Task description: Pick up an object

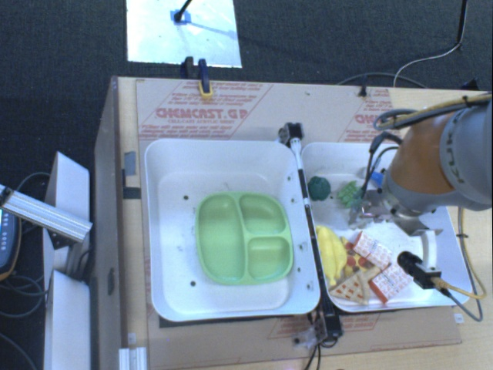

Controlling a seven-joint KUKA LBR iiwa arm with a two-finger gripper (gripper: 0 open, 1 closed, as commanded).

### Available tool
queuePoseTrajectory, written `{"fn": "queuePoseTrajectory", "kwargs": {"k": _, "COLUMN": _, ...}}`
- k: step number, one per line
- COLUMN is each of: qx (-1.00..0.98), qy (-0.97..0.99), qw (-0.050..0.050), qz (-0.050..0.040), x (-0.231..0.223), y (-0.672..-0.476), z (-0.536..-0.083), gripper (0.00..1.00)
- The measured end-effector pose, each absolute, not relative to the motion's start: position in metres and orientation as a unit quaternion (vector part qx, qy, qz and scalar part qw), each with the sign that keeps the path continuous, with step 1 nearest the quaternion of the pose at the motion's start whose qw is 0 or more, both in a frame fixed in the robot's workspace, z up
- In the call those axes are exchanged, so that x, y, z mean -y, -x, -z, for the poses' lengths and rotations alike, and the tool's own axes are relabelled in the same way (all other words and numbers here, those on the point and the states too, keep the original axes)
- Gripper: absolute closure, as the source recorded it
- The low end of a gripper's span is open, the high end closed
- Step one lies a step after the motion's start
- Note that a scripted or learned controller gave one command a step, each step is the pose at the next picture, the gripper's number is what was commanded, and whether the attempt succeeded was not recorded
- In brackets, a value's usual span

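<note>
My gripper [368,211] hangs low in the right bin [333,158], under the arm's orange band. Just to its upper left lies a green broccoli-like piece [350,193], very close to the gripper or touching it; I cannot tell which. A dark green round object [319,187] sits farther left, near the divider. Toward the front of the bin lie yellow bananas [331,253], a pizza slice [350,287] and two red-and-white boxes [372,248] [391,282]. A small blue thing [375,179] peeks out beside the wrist.
The left bin [173,206] holds a light green divided plate [245,237]. The rim between the bins [304,206] runs close to the bananas and the dark green object. Cables trail off the bench's right side.
</note>
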State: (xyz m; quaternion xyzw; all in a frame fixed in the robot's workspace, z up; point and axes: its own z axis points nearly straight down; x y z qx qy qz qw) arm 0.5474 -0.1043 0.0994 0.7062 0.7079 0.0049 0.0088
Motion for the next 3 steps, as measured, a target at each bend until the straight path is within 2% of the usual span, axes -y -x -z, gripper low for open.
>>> {"fn": "queuePoseTrajectory", "kwargs": {"k": 1, "qx": -0.708, "qy": -0.706, "qw": 0.009, "qz": -0.0048, "x": 0.104, "y": -0.547, "z": -0.099, "gripper": 0.00}}
{"fn": "queuePoseTrajectory", "kwargs": {"k": 2, "qx": -0.708, "qy": -0.706, "qw": 0.009, "qz": -0.0056, "x": 0.104, "y": -0.548, "z": -0.110, "gripper": 1.00}}
{"fn": "queuePoseTrajectory", "kwargs": {"k": 3, "qx": -0.708, "qy": -0.706, "qw": 0.009, "qz": -0.0056, "x": 0.104, "y": -0.548, "z": -0.110, "gripper": 0.00}}
